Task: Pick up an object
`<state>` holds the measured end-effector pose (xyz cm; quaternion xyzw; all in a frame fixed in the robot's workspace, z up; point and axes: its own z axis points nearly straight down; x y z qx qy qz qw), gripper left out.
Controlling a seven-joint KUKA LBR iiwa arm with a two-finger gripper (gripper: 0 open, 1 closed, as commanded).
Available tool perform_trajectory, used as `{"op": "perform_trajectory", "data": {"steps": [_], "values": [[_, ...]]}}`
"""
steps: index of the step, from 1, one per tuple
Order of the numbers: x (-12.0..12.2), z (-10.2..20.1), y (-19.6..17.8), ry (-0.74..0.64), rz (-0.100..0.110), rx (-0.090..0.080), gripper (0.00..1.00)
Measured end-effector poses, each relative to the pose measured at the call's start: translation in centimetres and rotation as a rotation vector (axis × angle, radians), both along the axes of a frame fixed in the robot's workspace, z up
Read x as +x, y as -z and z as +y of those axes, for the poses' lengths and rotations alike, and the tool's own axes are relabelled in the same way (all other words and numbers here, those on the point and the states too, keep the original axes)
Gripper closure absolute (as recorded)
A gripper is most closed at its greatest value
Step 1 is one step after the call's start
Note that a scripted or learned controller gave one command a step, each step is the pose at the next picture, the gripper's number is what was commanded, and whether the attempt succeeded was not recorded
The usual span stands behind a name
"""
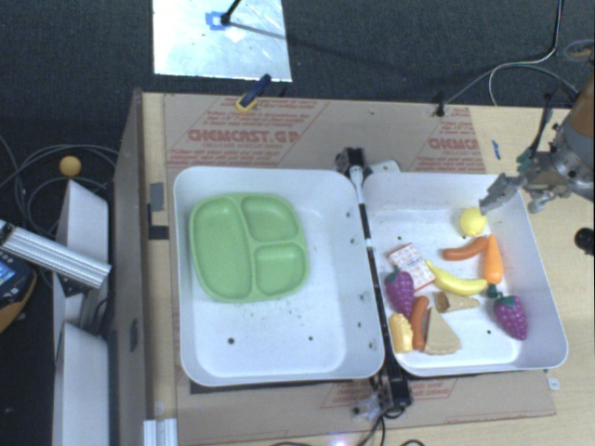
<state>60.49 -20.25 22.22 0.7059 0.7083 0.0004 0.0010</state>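
Camera view has our gripper (509,191), its finger spacing beyond telling, just beside the lemon (472,221) in the right bin (548,295), so we should centre over it before descending.

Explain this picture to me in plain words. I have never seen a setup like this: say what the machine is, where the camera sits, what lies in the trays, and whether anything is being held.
One fixed camera looks down at a slant on a bench. The machine is a robot arm reaching in from the right; its grasping end, the pincer, hangs over the right bin near its far edge. The view is too coarse to tell whether it is open or shut, and nothing shows in its grip.

The left bin holds a green divided plate. The right bin holds toy food: a yellow lemon just below the pincer, a carrot, a banana, two purple grape bunches and a few smaller pieces.
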Motion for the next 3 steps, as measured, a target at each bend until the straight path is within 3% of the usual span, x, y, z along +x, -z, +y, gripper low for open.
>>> {"op": "perform_trajectory", "data": {"steps": [1,2,3], "values": [[3.9,0.4,7.6,-0.002,0.001,0.001,0.00],[4.9,1.4,13.9,-0.001,0.002,0.001,0.00],[5.0,1.3,12.6,-0.005,-0.003,-0.002,1.00]]}}
